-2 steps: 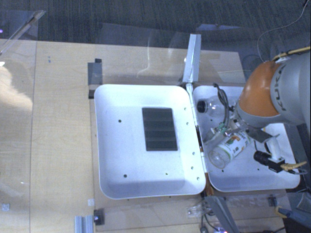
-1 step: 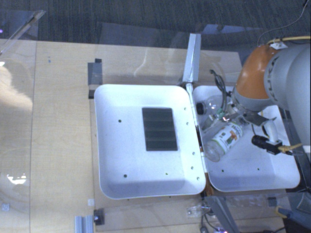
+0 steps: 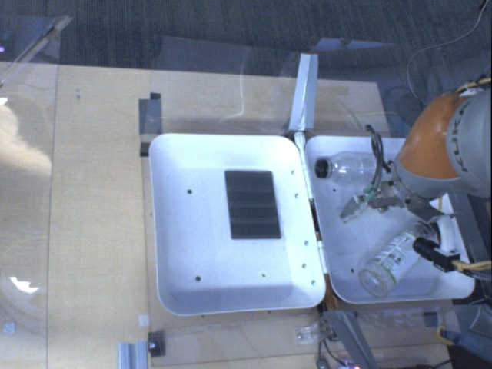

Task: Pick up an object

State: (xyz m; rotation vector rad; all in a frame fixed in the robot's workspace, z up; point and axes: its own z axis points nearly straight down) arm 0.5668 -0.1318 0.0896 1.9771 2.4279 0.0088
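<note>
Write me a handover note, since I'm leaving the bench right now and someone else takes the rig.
Gripper: over the right bin, between the two bottles, nothing seen in it.
Clear bottle with a dark cap: lying at the right bin's far side.
Labelled clear bottle: lying slantwise near the right bin's front.
Dark flat rectangular object: lying in the middle of the left bin.
Done: no object lifted.
Left: grasp one object and raise it.

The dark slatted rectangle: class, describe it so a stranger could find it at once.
Start at the left white bin. In the middle of its floor lies the dark grey, flat, slatted rectangular block. Unlike the two clear plastic bottles in the right bin, it is opaque and flat.
</note>
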